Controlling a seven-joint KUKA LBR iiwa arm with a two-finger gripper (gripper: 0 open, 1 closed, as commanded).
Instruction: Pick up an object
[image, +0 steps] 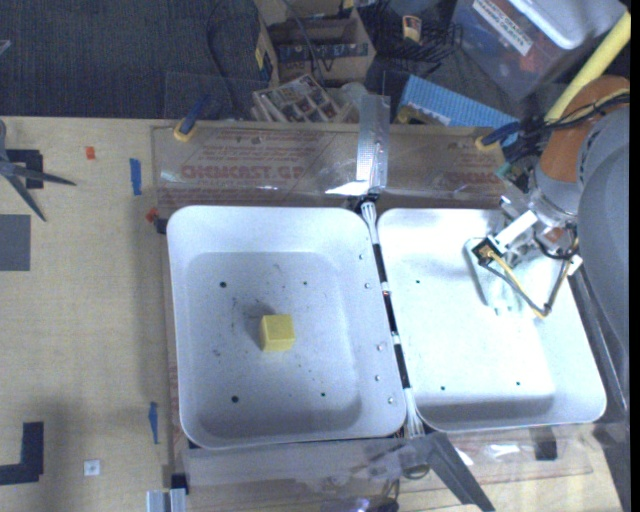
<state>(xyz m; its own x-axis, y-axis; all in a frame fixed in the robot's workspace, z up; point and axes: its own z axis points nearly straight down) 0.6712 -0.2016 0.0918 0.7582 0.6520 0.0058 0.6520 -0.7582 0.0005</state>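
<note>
Matt yellow block (278, 332); smooth white plastic bins (190, 300); wood bench (80, 300)

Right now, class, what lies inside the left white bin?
A single yellow cube sits near the middle of the left bin, on a floor with dark specks and small holes. Whatever is beneath the cube is covered.

Small yellow cube (278, 332), resting flat near the middle of the left bin (200, 235)

Grey arm (608, 190) with broad rounded casing, orange band (562, 150) above the wrist, pale metal tool (497, 272) with slim fingers, thin yellowish cable looping beside it
</note>
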